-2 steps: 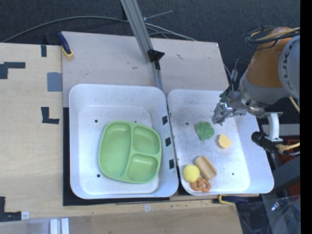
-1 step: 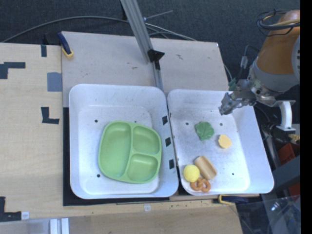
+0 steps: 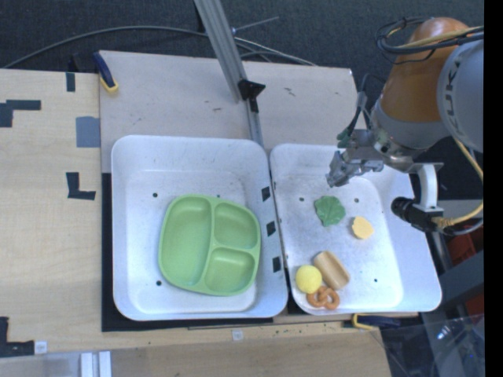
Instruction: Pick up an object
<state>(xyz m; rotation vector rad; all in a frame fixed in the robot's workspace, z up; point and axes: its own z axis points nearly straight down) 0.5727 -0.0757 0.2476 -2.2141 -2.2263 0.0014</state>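
Bench of pale wood, dark floor behind, two shallow white bins side by side, a slanted metal post point(image 3: 228, 45) rising past their shared edge. Item one, my gripper point(image 3: 339, 173): it hangs over the upper part of the right bin point(image 3: 409, 281), pointing down and toward the bin's middle; whether it stands open or closed I cannot tell at this angle, and nothing can be seen held in it. Item two, nearest to it: a green leafy piece point(image 3: 329, 210), lying just below and slightly toward the bench front, apart from my tool. Item three: a small yellow-orange round piece point(image 3: 361, 228) just beside the green one. Item four, near the bin's front edge: a yellow ball point(image 3: 308, 278), a tan bread-like roll point(image 3: 332, 269) touching it, and a small pretzel point(image 3: 323, 298) below both. Item five, left bin point(image 3: 134, 171): a green divided plate point(image 3: 210, 244). Status, by my judgement: approach stage, no pick yet made. The next move calls for settling over one piece, likely the green one as the closest, descending squarely, and closing on it without nudging the yellow-orange neighbour.
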